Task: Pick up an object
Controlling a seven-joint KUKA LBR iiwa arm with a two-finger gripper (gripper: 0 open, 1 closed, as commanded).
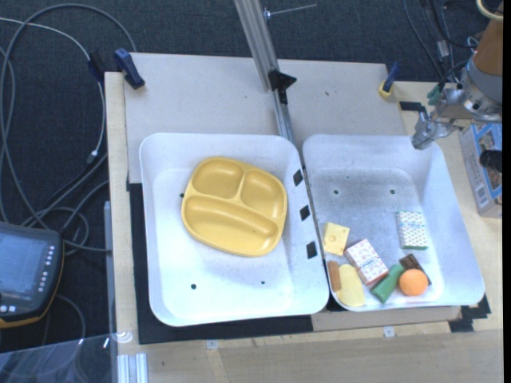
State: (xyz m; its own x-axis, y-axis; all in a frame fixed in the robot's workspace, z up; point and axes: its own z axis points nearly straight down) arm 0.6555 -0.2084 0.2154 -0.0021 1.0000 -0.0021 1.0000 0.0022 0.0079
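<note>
Approach stage: gripper poised above right bin's far corner, finger state impossible to tell. Next: cross toward near-edge toys, descend on orange ball.

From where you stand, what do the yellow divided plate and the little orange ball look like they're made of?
The yellow divided plate looks like moulded plastic: one even colour, smooth rounded ridges, soft sheen. The orange ball seems plastic or foam, matte and evenly coloured; too small to tell which.
</note>
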